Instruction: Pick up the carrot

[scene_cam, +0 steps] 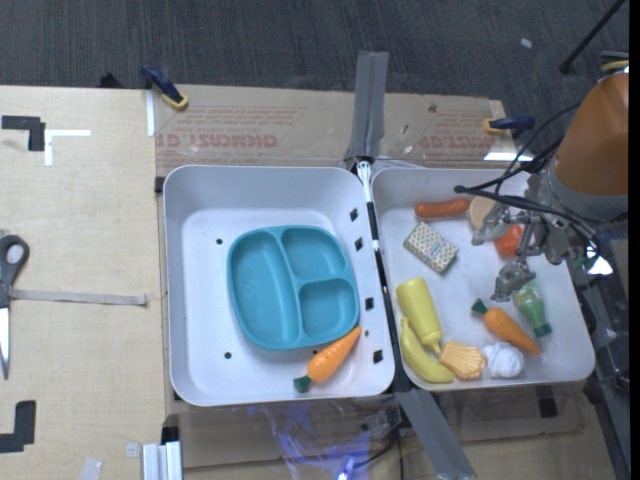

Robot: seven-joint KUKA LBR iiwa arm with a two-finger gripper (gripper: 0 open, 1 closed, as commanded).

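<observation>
Two carrots are in view. One orange carrot (332,358) with a green stub lies in the left bin (190,268), against the lower right edge of the blue divided plate (292,286). A second carrot (512,330) lies in the right bin (570,363) near its front right corner, pointing down and right. My gripper (512,270) hangs over the right side of the right bin, just above and slightly behind this second carrot, apart from it. A green bottle (531,308) lies right beside that carrot.
The right bin also holds a sausage (442,208), a speckled block (431,246), a yellow bottle (420,310), a banana (422,360), a white garlic bulb (503,361) and a red item (510,238) under the gripper. Scissors (8,268) lie at the far left.
</observation>
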